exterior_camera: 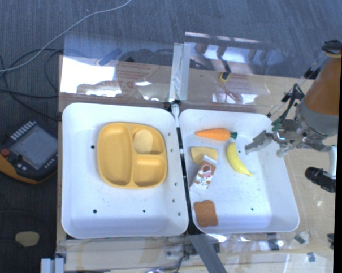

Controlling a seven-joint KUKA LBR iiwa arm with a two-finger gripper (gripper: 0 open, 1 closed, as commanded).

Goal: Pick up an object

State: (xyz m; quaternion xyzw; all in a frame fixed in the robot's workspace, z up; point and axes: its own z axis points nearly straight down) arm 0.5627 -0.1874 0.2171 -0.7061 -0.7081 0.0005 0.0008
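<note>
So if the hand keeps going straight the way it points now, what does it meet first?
Probably the banana: the hand points left and slightly down toward it, though its height above the right bin is unclear.

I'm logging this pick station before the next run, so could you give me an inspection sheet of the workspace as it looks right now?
Surface: two white bins side by side, left bin and right bin.
Job's things: in the right bin, carrot, banana, cheese wedge, small carton, toast slice.
Clutter: yellow divided plate in the left bin.
Grippers: gripper above the right bin's right side, near the banana, nothing between its fingers.
Cables: white cable on the floor, dark ones at left.
Surroundings: pendant controller on grey carpet.
</note>
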